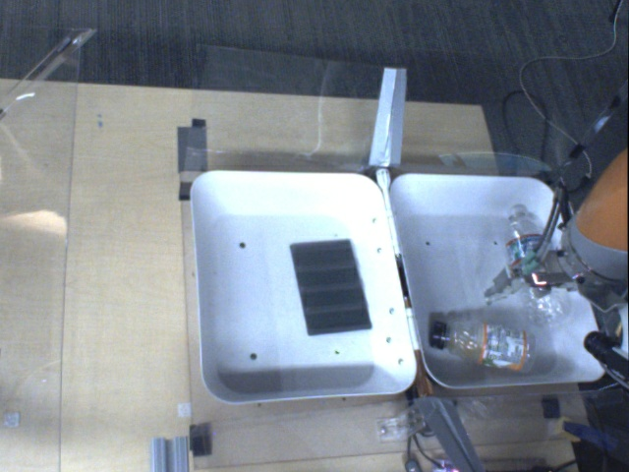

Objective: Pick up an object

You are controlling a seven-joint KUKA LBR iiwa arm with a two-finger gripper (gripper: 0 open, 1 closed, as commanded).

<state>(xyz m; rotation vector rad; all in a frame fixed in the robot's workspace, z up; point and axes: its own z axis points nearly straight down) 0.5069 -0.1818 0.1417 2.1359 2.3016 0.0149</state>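
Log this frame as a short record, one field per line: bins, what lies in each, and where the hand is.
left bin: holds a dark ribbed rectangular block, lying flat near the middle
right bin: holds a clear plastic bottle with a dark cap, lying on its side near the front wall
hand: low over the right bin's right side, behind the bottle
hand contents: cannot tell
arm: enters from the right

A pale wooden bench (108,293) carries two shallow white plastic bins side by side, touching along their inner edges: the left bin (221,264) and the right bin (432,214). A clear plastic sheet (39,214) covers the bench's left part.
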